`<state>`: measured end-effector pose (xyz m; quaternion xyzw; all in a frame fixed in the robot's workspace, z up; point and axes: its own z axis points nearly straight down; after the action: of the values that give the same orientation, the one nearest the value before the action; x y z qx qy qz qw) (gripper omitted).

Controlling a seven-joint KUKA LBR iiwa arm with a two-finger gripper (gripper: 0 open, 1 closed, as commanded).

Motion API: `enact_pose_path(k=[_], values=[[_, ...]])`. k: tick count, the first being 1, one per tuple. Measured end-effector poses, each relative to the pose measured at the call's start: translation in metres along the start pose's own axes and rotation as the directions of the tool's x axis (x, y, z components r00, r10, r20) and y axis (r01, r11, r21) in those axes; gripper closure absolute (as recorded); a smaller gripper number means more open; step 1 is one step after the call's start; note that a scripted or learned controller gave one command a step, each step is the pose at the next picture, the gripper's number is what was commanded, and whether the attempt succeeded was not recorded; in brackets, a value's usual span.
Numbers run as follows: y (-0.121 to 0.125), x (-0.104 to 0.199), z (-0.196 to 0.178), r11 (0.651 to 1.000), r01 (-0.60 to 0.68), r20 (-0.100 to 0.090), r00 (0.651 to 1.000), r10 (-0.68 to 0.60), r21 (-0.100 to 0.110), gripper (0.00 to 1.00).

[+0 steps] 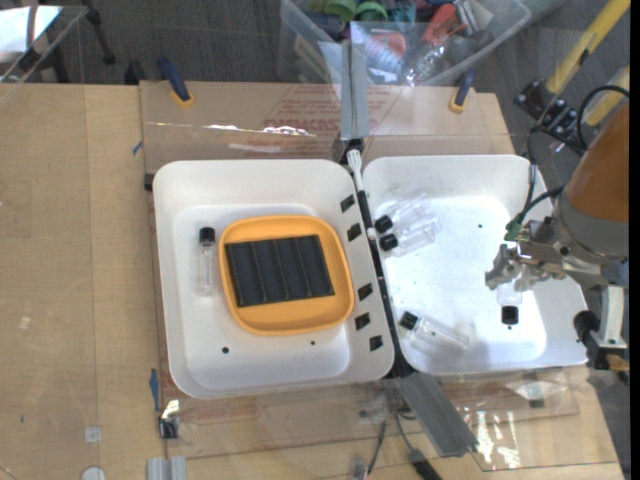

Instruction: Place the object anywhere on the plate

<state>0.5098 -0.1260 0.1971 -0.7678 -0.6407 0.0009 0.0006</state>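
Observation:
An orange plate (287, 273) with a black ridged insert lies in the left bin (190, 358). A clear vial with a black cap (206, 258) rests just left of the plate. In the right bin (450, 183), my gripper (512, 273) hangs low near the right wall. A small clear vial with a black cap (509, 308) sits directly beneath it, touching or nearly touching it. Whether that vial is gripped is hidden by the gripper body. Two clear vials (408, 226) lie near the divider, and another vial (435, 330) lies at the front.
A black clip strip (362, 258) runs along the divider between the bins. A clear tub of colourful items (400, 13) stands behind the bins. Cables and a yellow-black part (565, 88) hang at the back right. Bare wooden bench (70, 268) spreads to the left.

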Motion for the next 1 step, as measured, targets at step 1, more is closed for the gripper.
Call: enact_pose_path(k=[1], values=[[0.029, 0.028, -0.0076, 0.969, 0.248, 0.001, 0.969, -0.248, -0.004, 1.0]])
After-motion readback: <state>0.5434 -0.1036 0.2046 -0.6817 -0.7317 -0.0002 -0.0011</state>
